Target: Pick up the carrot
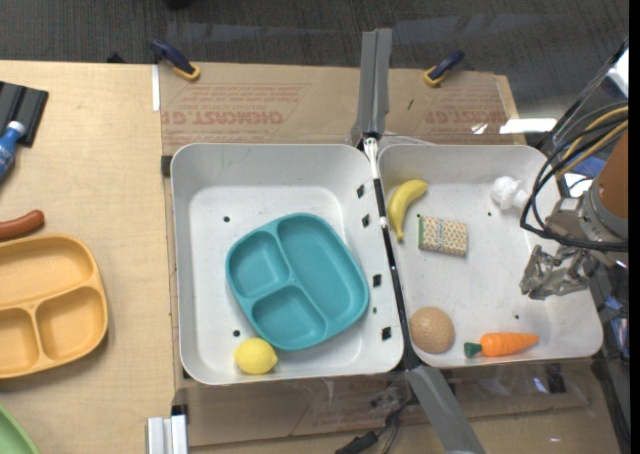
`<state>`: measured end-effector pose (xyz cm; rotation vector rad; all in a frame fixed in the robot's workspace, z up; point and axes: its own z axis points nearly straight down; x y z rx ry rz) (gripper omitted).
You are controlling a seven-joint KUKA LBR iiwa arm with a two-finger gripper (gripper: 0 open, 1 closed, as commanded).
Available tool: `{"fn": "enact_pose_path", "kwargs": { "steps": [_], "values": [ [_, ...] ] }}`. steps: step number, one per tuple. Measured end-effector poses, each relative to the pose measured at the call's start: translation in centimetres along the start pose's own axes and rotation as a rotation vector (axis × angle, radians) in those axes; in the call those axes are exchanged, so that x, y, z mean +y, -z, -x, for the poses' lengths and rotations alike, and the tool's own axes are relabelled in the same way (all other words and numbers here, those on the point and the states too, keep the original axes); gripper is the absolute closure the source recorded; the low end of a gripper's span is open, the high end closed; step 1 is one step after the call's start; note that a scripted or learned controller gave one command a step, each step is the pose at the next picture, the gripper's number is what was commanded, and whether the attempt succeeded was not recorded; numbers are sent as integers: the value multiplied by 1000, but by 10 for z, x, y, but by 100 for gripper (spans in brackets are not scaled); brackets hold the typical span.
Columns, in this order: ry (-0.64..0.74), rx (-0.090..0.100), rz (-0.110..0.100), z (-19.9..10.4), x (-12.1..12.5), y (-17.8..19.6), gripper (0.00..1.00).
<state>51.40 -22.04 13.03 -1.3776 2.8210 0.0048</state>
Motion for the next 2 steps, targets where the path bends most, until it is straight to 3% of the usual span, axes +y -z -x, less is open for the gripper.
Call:
{"fn": "enact_pose_path", "kwargs": {
  "steps": [1, 2],
  "values": [
    [-31, -2, -5, -5, 6, 158, 100],
    [318, 0, 0, 14, 2, 69, 100]
  ]
}}
